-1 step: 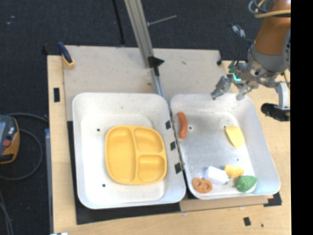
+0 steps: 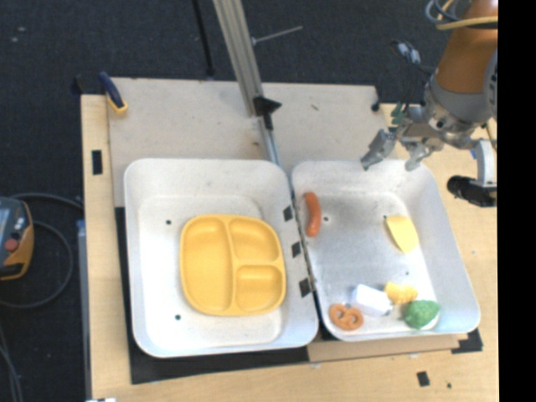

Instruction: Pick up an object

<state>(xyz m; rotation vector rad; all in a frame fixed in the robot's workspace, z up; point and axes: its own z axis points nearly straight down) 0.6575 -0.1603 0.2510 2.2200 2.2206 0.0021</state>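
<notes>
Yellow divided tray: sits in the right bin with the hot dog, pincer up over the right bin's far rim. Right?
Not quite. The camera view shows the yellow divided tray alone in the left bin. The hot dog does lie in the right bin, and the pincer is over that bin's far rim.

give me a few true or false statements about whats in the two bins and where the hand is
1. The yellow divided tray lies in the left bin. True.
2. The hand holds the sausage between its fingers. False: nothing is between them; the sausage lies in the right bin by its left wall.
3. The green toy sits in the right bin's near right corner. True.
4. The pretzel rests on the yellow tray. False: it lies in the right bin near its front edge.
5. The hand hangs over the far edge of the right bin. True.
</notes>
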